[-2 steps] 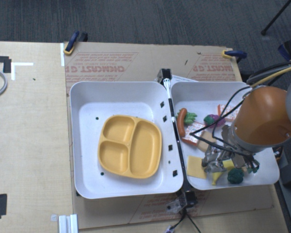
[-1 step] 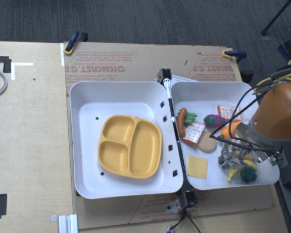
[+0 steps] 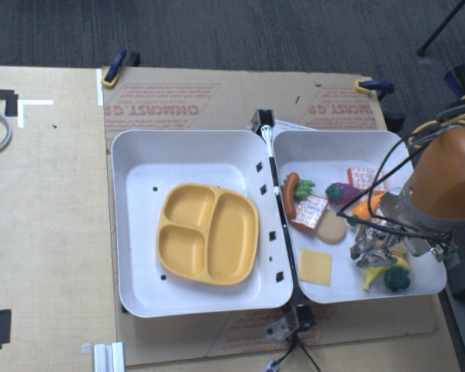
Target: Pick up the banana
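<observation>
The end effector (image 3: 374,248) is low in the right bin (image 3: 337,139), right above the banana (image 3: 374,274), which lies near the bin's front right corner beside a green broccoli piece (image 3: 397,280). Whether it is clenched or released, I cannot tell. In the left bin (image 3: 132,231) sits a yellow divided plate (image 3: 208,233).

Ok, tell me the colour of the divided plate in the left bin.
Yellow, seen in the camera view: the divided plate.
</observation>
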Available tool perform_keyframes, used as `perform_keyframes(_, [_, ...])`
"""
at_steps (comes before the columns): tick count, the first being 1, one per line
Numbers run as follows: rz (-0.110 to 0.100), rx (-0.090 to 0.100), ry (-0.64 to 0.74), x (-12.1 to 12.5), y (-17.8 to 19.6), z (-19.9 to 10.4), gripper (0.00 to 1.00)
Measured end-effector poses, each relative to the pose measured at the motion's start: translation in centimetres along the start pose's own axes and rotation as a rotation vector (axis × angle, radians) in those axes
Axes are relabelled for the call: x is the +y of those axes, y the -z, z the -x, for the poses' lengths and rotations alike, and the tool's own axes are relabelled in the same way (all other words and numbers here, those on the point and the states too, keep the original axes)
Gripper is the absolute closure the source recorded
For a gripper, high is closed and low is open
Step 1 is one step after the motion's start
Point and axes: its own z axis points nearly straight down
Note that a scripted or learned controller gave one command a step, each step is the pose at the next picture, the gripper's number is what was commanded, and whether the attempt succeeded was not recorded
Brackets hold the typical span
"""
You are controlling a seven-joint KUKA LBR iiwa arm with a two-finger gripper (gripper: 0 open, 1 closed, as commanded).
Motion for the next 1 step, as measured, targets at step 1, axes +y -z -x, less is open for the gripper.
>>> perform_keyframes(1, [0.002,0.003,0.351,-2.24,2.74,-0.45,1.00])
